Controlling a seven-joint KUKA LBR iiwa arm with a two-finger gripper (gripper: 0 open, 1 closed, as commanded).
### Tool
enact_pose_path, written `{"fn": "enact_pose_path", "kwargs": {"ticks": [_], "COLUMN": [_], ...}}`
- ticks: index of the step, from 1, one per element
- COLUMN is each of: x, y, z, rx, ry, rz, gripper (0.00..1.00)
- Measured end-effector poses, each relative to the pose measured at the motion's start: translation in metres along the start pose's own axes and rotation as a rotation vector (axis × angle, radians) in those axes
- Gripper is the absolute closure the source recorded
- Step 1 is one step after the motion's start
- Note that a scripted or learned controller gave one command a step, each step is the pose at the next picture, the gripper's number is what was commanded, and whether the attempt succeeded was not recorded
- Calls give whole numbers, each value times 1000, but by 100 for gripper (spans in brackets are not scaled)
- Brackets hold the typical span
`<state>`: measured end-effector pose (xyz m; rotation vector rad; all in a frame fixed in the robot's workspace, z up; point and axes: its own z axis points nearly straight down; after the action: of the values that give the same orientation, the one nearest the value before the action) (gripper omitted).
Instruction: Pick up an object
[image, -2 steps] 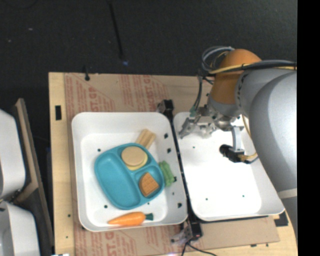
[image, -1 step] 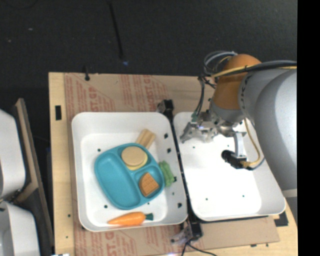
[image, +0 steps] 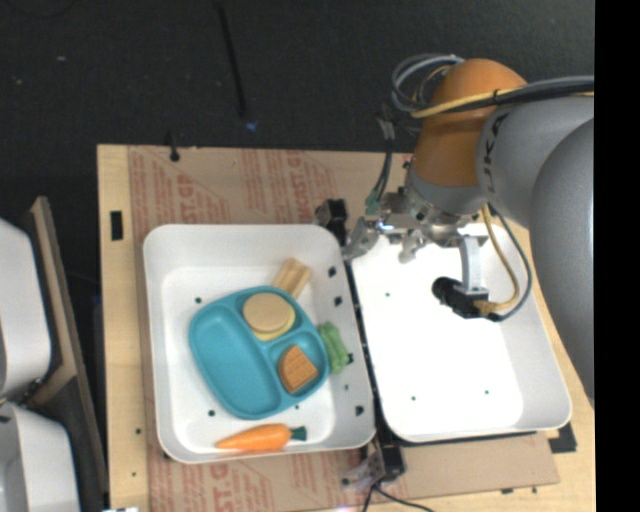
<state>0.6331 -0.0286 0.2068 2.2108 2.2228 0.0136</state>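
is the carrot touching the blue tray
Apart. The camera view shows the carrot lying along the near wall of the left bin, with a strip of white bin floor between it and the blue tray.

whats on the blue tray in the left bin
On the blue tray sit a round tan biscuit-like piece in the upper compartment and a brown waffle-like piece in the right one. The big left compartment looks bare. What lies under the tray is covered.
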Motion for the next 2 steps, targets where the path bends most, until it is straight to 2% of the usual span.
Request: {"fn": "enact_pose_path", "kwargs": {"ticks": [1, 2], "x": [15, 30], "y": [-14, -22], "z": [6, 6], "rx": [10, 10], "ry": [-1, -1], "rz": [5, 5], "gripper": [0, 0]}}
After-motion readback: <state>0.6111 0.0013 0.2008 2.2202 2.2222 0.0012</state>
